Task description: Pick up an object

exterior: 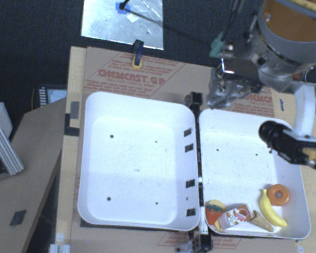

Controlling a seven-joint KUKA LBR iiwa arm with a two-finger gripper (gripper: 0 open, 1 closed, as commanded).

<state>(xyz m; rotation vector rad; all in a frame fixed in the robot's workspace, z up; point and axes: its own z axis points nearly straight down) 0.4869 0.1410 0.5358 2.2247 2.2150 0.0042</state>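
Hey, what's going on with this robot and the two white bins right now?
The arm's gripper is over the far edge of the right bin, with nothing visibly held. The objects sit untouched in that bin's near corner: a banana, an orange ring, a tomato-like piece and a small packet. No pick has happened.

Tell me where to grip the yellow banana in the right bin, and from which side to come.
Grip the yellow banana across its curved middle, coming straight down from above. It lies flat near the right white bin's front corner, with the orange ring-shaped doughnut close by its upper end, so the jaws should probably straddle its narrow width lower down.
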